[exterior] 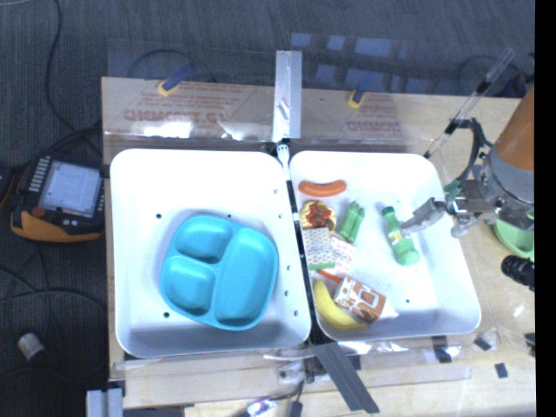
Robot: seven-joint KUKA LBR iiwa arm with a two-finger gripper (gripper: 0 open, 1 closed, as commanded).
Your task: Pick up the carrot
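Carrot (322, 187) lies at the right bin's (452, 315) far left corner, just beyond a snack packet (318, 215). Gripper (423, 216) hovers beside the green bottle (401, 237); we cannot tell its grip state. We'd cross left and descend across the carrot's short axis.

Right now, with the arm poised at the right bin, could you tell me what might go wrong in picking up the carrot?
1. The gripper sits right beside the green bottle, far from the carrot, so it may grab the wrong item.
2. The carrot is wedged among a printed packet, a banana and a carton, near the bin divider, leaving little finger room and possibly dragging neighbours.
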